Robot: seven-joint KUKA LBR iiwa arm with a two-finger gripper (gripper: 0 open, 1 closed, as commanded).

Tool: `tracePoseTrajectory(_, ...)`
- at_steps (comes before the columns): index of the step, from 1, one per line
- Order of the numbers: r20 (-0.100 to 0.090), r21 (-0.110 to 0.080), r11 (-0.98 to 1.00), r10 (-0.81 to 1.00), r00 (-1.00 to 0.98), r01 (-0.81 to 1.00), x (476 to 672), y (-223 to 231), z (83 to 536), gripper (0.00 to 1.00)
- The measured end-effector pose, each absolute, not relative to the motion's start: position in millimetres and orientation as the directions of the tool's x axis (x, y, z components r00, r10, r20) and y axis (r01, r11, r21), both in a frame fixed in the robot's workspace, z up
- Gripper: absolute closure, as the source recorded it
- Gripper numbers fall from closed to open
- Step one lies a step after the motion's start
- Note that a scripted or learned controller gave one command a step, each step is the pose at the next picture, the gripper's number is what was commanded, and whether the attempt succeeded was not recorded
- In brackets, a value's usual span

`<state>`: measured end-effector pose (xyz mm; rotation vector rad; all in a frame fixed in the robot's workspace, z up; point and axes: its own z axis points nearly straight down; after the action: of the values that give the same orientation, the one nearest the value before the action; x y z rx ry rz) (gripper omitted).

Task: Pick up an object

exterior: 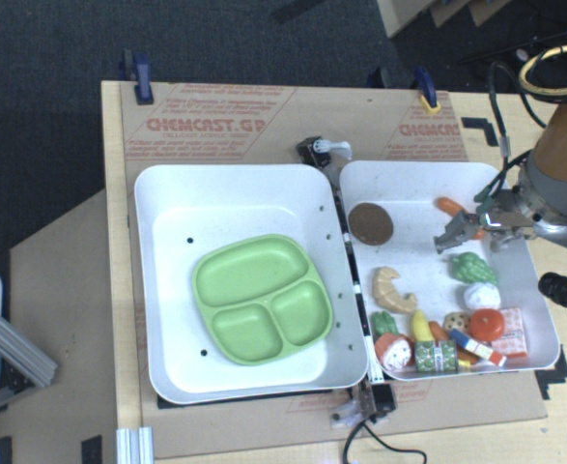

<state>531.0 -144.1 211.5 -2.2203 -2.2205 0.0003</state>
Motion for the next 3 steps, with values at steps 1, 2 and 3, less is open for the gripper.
tracePoseTrajectory(1,-0.003,-0.001,-0.004,1.000,0.004,1.000,566.4,-203.7,147.0,0.00)
tracePoseTrajectory(2,0.004,-0.008,-0.001,1.000,0.001,1.000,557.1,-200.8,80.3,0.00)
tracePoseTrajectory(3,0.000,0.002,-0.001,1.000,0.001,1.000,559.5,-201.8,95.3,1.00)
